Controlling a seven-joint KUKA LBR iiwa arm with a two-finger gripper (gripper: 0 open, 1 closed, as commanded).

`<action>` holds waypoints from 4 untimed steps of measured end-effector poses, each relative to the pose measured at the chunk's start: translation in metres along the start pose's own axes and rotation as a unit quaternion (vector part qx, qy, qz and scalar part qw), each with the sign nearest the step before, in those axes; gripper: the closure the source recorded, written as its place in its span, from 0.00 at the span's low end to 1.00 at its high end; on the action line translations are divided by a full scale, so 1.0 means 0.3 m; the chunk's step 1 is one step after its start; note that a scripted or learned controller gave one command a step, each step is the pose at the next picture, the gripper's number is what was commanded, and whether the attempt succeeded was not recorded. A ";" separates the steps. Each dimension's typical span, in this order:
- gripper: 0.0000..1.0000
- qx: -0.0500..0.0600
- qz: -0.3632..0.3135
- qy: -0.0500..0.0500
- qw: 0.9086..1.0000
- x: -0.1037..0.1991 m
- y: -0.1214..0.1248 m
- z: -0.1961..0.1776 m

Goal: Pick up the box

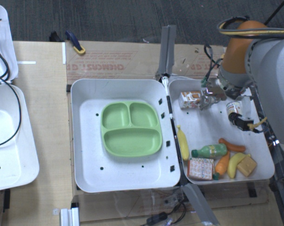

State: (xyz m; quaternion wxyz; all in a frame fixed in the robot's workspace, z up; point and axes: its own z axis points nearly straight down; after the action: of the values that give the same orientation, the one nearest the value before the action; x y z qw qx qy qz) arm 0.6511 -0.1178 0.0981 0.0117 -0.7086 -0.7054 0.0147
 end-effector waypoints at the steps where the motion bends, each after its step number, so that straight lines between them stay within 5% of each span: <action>1: 0.00 0.002 0.002 -0.001 1.000 -0.009 -0.004 0.002; 2: 0.00 0.013 0.119 0.000 0.993 0.028 -0.021 0.041; 3: 0.00 -0.016 0.108 0.004 0.994 -0.015 -0.280 0.039; 4: 0.00 0.002 0.025 0.004 1.000 -0.078 -0.002 0.041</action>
State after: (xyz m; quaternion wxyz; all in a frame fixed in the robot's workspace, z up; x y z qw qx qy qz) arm 0.6500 -0.1412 0.0861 0.0159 -0.7261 -0.6873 0.0136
